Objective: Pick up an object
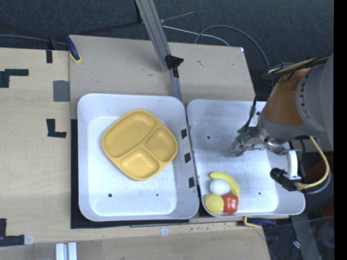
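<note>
I have the tool [238, 147] low over the right bin [203, 115], nothing visibly in it — whether it's open I cannot tell. The banana [230, 180], white ball [219, 187] and red piece [231, 202] cluster nearer, slightly left.

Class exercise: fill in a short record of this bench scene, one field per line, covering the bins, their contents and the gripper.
left bin: holds a yellow divided plate
right bin: cluster at its near-left corner
cluster: banana, white ball, yellow fruit, red item, touching
gripper: over the right bin's middle, apart from the cluster, holding nothing visible
</note>
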Tool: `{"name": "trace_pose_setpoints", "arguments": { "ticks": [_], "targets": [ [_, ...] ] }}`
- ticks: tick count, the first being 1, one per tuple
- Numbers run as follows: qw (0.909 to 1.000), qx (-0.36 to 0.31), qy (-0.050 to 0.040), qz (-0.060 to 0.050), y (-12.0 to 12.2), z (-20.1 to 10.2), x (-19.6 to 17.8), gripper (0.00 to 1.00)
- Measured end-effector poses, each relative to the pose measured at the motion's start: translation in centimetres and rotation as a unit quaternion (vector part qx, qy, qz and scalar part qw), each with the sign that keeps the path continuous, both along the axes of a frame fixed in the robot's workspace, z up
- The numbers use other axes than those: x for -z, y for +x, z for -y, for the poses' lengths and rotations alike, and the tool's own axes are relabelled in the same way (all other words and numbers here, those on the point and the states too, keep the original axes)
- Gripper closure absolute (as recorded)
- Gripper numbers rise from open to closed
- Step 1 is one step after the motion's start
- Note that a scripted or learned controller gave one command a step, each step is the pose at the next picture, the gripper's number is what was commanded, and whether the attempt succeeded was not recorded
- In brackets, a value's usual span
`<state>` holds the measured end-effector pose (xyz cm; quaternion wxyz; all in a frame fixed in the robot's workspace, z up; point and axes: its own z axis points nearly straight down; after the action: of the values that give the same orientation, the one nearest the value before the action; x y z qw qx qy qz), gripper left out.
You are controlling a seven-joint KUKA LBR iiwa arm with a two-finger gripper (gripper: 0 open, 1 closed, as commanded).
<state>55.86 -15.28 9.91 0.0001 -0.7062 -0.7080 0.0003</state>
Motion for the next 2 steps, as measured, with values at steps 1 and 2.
{"name": "trace_pose_setpoints", "arguments": {
  "ticks": [1,2],
  "targets": [
    [1.0000,0.001,-0.0007,0.002,0.4,1.0,-5.6,1.00],
    [1.0000,0.000,-0.0006,0.003,0.5,1.0,-10.9,1.00]
  ]
}}
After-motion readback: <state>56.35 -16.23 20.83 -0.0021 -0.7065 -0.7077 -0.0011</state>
